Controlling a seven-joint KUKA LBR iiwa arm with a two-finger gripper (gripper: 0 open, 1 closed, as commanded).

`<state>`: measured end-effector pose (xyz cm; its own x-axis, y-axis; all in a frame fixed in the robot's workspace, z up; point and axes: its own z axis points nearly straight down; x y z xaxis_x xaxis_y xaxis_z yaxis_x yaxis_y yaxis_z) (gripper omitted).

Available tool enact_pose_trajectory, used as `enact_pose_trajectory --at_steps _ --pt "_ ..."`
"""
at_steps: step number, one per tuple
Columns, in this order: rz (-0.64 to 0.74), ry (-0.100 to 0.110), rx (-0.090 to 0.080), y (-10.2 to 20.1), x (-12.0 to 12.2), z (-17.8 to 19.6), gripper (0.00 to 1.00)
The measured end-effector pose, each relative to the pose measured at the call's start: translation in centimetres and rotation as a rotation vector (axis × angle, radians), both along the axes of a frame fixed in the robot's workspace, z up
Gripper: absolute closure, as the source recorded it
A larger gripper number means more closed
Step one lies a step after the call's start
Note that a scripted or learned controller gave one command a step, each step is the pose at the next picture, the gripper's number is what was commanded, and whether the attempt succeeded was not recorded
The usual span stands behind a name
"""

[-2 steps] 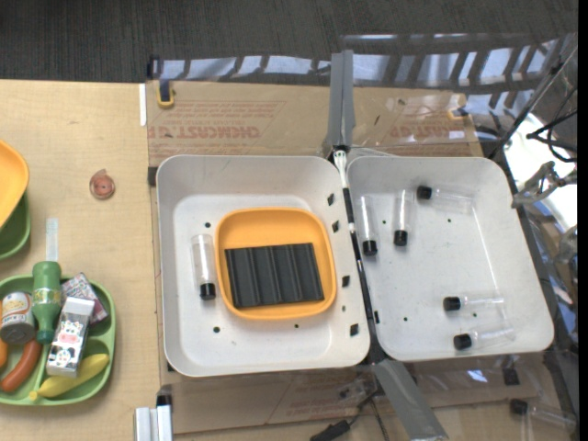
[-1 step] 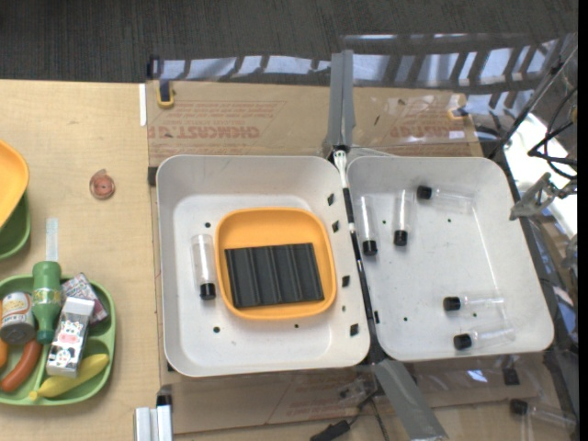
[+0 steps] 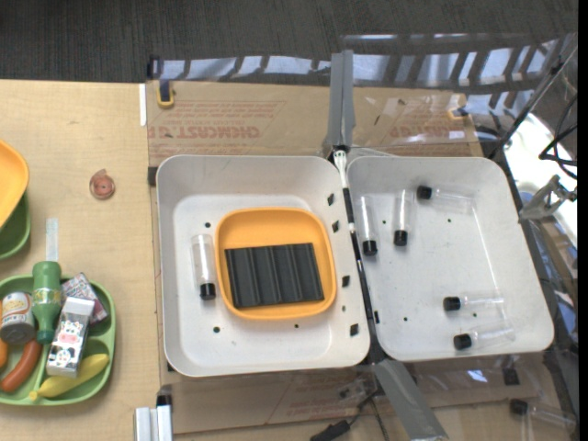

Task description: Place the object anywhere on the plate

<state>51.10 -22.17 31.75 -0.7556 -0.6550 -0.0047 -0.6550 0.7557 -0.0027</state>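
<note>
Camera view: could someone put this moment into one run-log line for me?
plate: orange, in left bin | vial: beside plate, not on it | five vials in right bin | placement: not yet done

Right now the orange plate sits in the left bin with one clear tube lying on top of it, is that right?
Not quite. The camera view shows the orange plate in the left bin, but the clear tube lies beside it on the bin floor, at the plate's left edge, not on top of it.

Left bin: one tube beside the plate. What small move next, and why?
Probably bring the gripper down over the tube in the left bin. It lies just left of the orange plate, apart from its rim, not on it, and is the nearest object to the plate.
</note>
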Motion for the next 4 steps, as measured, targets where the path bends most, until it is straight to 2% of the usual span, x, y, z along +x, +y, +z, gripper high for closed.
enact_pose_trajectory --at_steps 1,2,3,4 --pt "0.208 0.003 0.0 0.0 -1.0 -2.4 0.0" --pt "0.485 0.001 -0.001 0.0 -2.8 -0.8 0.0" --pt "0.638 0.002 0.0 0.1 -3.2 -2.6 0.0" --pt "0.803 0.001 0.0 0.1 -3.2 -1.4 0.0"
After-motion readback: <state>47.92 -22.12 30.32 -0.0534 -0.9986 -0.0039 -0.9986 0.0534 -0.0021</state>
